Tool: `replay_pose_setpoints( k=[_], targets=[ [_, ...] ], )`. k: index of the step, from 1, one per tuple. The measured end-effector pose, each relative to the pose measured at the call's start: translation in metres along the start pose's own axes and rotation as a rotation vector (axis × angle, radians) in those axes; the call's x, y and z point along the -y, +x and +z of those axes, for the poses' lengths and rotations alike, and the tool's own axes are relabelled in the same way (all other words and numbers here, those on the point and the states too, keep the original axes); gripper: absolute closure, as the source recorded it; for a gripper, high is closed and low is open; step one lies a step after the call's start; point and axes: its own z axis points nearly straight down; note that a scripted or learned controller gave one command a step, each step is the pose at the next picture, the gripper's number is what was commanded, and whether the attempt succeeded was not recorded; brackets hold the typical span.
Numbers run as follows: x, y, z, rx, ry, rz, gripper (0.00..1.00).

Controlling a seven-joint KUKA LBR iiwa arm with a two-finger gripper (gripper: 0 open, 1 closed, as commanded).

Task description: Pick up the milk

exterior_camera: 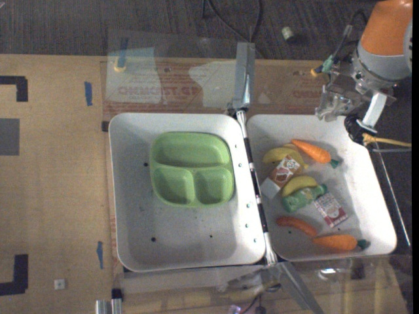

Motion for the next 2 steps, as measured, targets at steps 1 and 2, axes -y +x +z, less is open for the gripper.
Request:
replay_pose_setpoints(
  k=[1, 2],
  targets=[
    [0.001, -0.068, -0.082, 0.000, -0.002, -0.059, 1.00],
    [0.015, -0.097, -0.174, 0.000, -0.003, -0.068, 1.00]
  ],
)
